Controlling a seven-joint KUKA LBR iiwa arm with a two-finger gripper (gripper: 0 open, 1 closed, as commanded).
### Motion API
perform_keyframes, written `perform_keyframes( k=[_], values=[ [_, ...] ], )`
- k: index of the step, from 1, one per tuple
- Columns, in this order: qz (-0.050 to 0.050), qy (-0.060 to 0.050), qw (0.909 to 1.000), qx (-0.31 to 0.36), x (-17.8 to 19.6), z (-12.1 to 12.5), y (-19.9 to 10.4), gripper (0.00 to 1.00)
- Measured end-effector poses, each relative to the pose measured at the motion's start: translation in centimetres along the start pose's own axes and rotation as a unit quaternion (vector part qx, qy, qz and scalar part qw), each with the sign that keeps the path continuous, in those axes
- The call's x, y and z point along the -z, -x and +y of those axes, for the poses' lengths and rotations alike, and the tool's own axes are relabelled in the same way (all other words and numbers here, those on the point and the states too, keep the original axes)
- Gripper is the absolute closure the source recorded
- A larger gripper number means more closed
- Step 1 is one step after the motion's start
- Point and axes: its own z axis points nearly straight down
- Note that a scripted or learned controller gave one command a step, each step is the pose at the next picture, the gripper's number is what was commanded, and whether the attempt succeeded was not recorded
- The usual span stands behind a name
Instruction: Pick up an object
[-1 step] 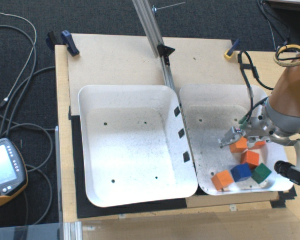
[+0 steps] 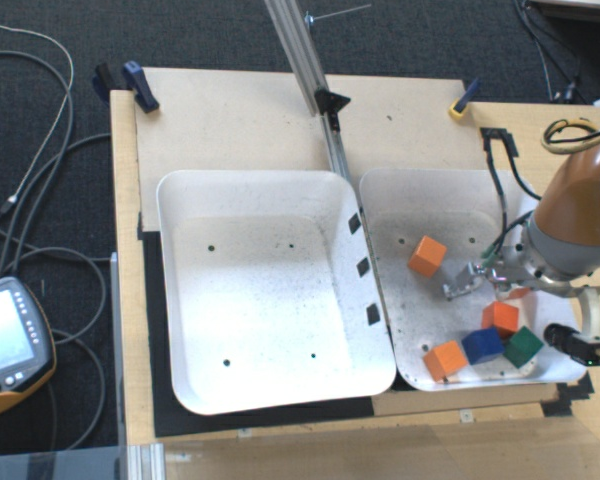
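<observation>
Hovering pincer (image 2: 458, 286) beside tilted orange cube (image 2: 427, 256).

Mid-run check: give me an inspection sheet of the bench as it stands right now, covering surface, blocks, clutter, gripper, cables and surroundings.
Surface: tan bench bearing a left bin and a right bin, side by side.
Job's things: all in the right bin. One orange block lies apart near the middle; a second orange block, a third orange block, a blue block and a green block cluster at the near corner.
Clutter: nothing seen.
Gripper: gripper low inside the right bin, between the lone orange block and the cluster; nothing seen held.
Cables: black cable running to the wrist; loose cables on the floor.
Surroundings: dark carpet, handheld pendant at left, blue clamp.
</observation>
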Motion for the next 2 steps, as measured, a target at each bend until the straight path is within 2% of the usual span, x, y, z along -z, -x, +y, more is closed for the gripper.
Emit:
perform_keyframes(
  k=[1,2],
  values=[
    [0.015,-0.005,0.9999,0.006,0.1,-1.3,2.4,0.0],
    [0.003,0.001,1.0,0.004,5.4,-3.8,-1.3,0.0]
  ],
)
